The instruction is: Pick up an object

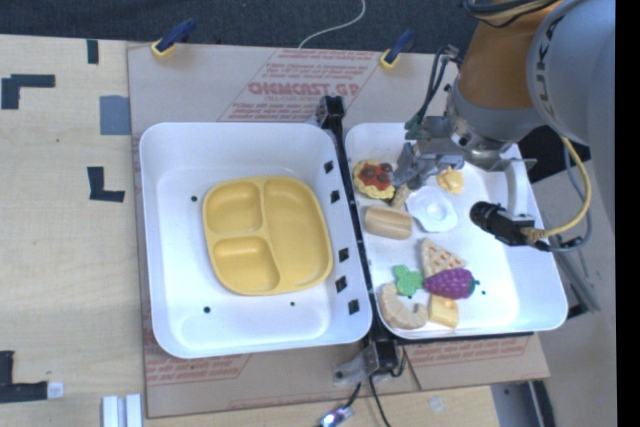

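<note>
Down over the back of the right bin (545,310), the hand (418,165) hangs just above the toy food, and honestly I can't tell from this angle what it's doing, since the wrist blocks most of it. Nothing looks caught in it, so I'd call the pick not yet made. Closest to it is the little pizza slice (374,178) with red topping, touching or nearly touching the left wall of the bin, and just below that a tan bread roll (388,222). Beside those sits a white fried egg piece (432,211), and a small yellow chunk (452,181) is tucked right under the wrist. Further toward the front there's a waffle wedge (438,257), a bunch of purple grapes (450,283), a green bit (406,279), a round cookie-looking thing (400,309) and a yellow cheese-like block (444,312), all crowded together. My guess is these are hollow plastic, so light, stiff and kinda slick, nothing that would break. The roll looks like the easiest bet: pinch it across its short width, near the middle, so it doesn't squirt out. The pizza is flat and hugging the wall, so a finger may not fit on that side. Over in the left bin (160,245) lies a yellow divided plate (266,235), well apart from the action.
</note>
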`<state>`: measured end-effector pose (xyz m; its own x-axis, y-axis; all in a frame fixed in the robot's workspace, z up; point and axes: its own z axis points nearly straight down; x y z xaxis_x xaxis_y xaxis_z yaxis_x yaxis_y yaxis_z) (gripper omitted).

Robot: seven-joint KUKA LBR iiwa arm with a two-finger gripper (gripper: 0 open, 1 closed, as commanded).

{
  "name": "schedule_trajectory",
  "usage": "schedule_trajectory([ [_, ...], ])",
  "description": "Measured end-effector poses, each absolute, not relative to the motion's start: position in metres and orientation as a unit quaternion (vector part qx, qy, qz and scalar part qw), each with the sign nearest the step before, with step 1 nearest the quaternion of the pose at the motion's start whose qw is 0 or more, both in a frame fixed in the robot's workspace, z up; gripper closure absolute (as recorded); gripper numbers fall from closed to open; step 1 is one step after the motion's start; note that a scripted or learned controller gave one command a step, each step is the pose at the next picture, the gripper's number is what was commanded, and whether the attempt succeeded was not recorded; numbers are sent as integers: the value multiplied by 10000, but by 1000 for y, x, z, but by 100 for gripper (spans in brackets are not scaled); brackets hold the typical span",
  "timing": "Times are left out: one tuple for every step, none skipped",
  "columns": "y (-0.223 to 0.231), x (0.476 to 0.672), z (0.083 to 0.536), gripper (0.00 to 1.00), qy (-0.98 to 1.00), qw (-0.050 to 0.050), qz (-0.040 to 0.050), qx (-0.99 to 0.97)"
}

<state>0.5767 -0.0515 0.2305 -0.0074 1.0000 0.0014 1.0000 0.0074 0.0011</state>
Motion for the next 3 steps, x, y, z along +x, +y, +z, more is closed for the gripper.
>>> schedule_trajectory([
  [-18,584,231,100,-7090,7,1,-7052],
  [-24,592,234,100,-7081,5,3,-7061],
  [-34,595,219,100,-7071,5,17,-7071],
])
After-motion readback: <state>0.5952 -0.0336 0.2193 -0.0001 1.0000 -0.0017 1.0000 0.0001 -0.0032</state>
